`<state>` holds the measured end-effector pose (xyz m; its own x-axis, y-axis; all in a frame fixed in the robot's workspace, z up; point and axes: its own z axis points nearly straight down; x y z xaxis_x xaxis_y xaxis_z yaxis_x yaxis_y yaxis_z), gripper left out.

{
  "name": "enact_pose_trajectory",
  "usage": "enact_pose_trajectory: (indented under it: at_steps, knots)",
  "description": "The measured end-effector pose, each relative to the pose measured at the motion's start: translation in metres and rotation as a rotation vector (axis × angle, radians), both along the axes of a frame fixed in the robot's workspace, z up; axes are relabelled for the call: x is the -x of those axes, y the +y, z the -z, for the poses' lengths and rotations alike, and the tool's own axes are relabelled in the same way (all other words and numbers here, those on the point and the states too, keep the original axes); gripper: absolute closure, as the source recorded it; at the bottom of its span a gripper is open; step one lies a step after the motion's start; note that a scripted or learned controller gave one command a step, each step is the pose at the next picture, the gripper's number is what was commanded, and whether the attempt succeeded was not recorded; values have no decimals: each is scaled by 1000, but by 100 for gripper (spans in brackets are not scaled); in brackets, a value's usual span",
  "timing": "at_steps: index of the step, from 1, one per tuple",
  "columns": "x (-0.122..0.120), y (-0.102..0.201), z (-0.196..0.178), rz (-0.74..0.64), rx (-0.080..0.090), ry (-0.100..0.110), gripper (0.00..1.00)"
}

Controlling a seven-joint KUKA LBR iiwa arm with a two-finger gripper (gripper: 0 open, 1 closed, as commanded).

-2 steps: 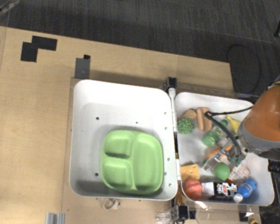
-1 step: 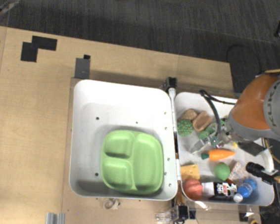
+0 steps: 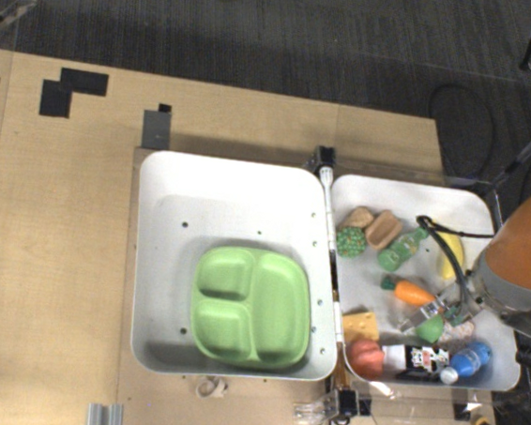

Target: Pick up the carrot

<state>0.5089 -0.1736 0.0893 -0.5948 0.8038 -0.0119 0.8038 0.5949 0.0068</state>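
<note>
Carrot [image 3: 414, 293] lies in the right bin [image 3: 381, 193], mid-floor, long axis roughly left-right, green top at its left end. Gripper [image 3: 445, 314] sits just right of and slightly below the carrot's orange tip, near a small green item [image 3: 431, 329]. Finger state: cannot tell. Judged next move: short shift left.

Claw [image 3: 441, 310] low, arm [image 3: 525, 253] bent over
</note>
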Motion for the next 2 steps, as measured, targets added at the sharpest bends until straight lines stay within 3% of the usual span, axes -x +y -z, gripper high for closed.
enact_pose_trajectory:
  at_steps: [1, 2]
  knots:
    - [-55, 51, 1, 279, -9, -4, 0]
    - [-9, -10, 1, 411, -6, -2, 0]
